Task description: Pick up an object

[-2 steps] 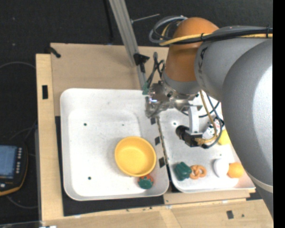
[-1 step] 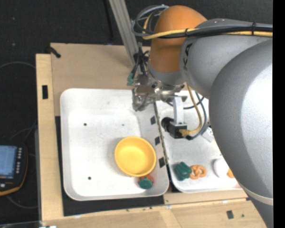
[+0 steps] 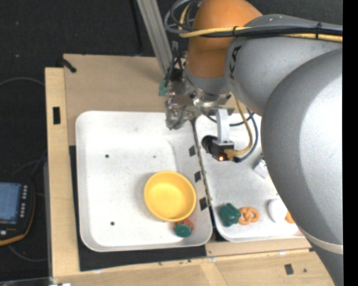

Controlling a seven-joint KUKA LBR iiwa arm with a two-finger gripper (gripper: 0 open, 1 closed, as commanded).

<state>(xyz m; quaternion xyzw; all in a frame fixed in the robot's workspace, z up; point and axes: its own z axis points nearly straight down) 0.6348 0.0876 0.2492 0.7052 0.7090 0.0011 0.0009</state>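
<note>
A yellow bowl (image 3: pixel 170 195) sits upright in the left bin (image 3: pixel 107 177), near its front right corner. Just in front of the bowl lies a small green and red object (image 3: pixel 183 228). In the right bin (image 3: pixel 238 186), near the front, a dark green object (image 3: pixel 228 214) rests beside an orange pretzel-shaped object (image 3: pixel 248 215). My gripper (image 3: pixel 176 117) hangs over the back right corner of the left bin, close to the divider, well behind the bowl. Nothing is visible in it.
The grey arm with its orange band covers most of the right bin. A white object (image 3: pixel 276 208) peeks out by the arm's edge. A metal post (image 3: pixel 154 28) rises behind the bins. A handheld pendant (image 3: pixel 9 210) lies off the bench at left.
</note>
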